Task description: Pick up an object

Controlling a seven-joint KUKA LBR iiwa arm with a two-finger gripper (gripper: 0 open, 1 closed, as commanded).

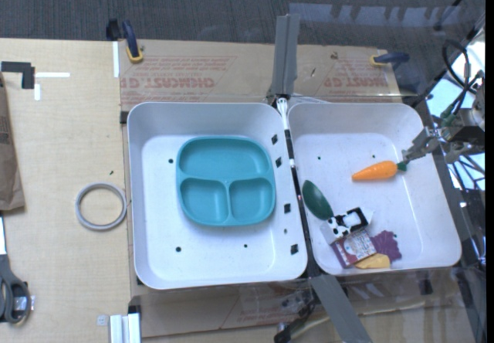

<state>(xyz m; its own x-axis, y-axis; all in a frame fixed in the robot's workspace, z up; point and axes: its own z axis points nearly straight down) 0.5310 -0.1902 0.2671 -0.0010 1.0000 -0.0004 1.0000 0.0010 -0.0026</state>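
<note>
The tabletop (62, 133) bears cardboard (201, 75) with mirrored print, too blurred to read for certain. Two white bins sit side by side. The left bin (147, 241) holds a teal divided plate (226, 181) at its centre. In the right bin (432, 233), an orange toy carrot (375, 171) lies near centre; at six o'clock sit a dark green spoon (316, 198), a black-and-white cow figure (347, 221) and a purple packet (363, 247), its label unreadable. The claw (413, 150), at the bin's three o'clock edge, touches the carrot's leafy tip; I cannot tell how its grip stands.

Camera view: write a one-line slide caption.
Gripper at the green top of a toy carrot in the right bin; teal divided plate in the left bin.
</note>
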